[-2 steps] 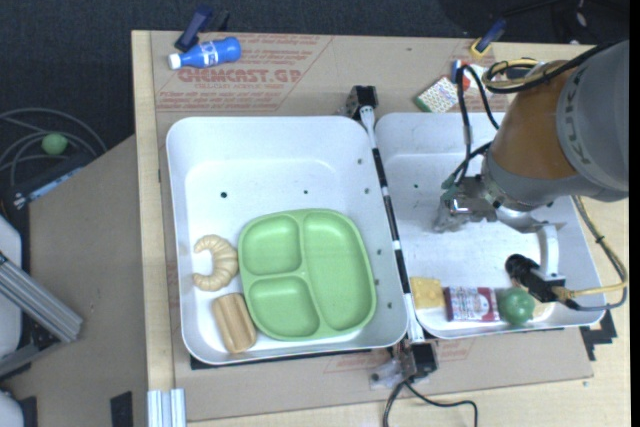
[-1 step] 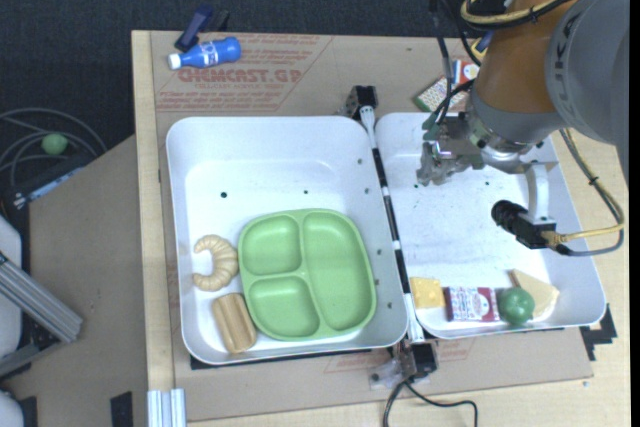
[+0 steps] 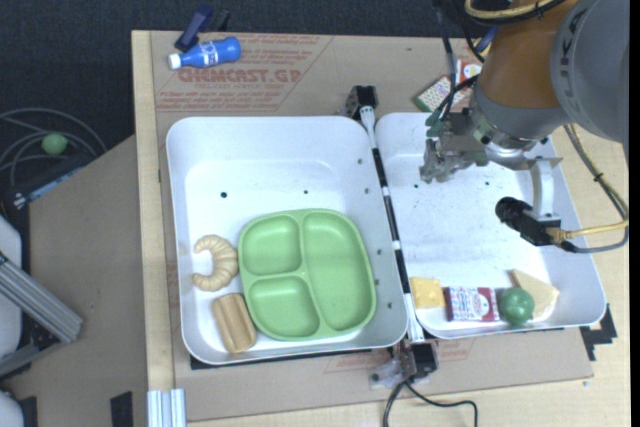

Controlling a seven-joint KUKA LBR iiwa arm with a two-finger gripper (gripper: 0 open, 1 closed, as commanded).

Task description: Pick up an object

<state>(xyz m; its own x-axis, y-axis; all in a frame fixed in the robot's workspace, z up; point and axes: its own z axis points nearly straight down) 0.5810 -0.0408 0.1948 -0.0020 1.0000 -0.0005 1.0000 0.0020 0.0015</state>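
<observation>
Dark carpet surrounds my bench. My gripper [image 3: 440, 165] hangs over the right bin [image 3: 455, 225], and I cannot tell its state. Nearer the camera, along that bin's front wall, lies a red-and-white packet [image 3: 470, 304], long axis left-right, between a yellow cheese block [image 3: 427, 293] and a green ball [image 3: 517, 306].

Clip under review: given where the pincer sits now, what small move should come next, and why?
Probably a shift toward the near edge of the right bin. The pincer hangs over bare floor at the bin's far end, while the cheese wedge, red packet and green ball lie along the near edge.
</observation>
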